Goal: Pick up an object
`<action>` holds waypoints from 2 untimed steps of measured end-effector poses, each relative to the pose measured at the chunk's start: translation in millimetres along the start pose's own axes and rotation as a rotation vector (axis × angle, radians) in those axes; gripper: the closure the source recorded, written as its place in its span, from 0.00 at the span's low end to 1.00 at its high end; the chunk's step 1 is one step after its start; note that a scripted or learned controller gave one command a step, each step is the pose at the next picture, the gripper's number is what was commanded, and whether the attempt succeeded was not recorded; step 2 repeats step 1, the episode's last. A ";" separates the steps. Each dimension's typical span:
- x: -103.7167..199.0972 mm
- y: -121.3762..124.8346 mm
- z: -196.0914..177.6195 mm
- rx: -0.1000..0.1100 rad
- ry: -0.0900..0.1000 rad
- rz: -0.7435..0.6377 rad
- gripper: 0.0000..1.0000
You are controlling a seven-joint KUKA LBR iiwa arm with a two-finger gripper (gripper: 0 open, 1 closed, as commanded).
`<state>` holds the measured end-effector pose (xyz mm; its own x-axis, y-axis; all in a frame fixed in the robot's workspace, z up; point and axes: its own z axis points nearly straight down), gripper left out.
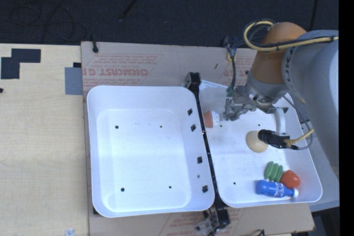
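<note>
My gripper (231, 113) hangs low over the back left part of the right bin (243, 200), reaching in from the right. Just to its left, a small orange and white object (210, 119) lies near the divider between the bins, apart from the gripper. A beige ball (255, 142) rests in the middle of the right bin, a little in front of the gripper. At the front right corner lie a green object (272, 170), a red object (291, 178) and a blue bottle (275, 189) on its side.
The left bin (97, 119) stands beside the right one, joined by a black divider strip (202, 141). Both bins sit on a cardboard sheet (138, 66) on the wooden bench. The grey arm takes up the right side above the bin.
</note>
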<state>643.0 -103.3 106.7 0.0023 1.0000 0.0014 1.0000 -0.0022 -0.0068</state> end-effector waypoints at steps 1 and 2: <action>90.4 1.7 -86.5 -0.012 0.002 -0.011 1.00; 90.4 1.7 -86.5 -0.012 0.002 -0.011 1.00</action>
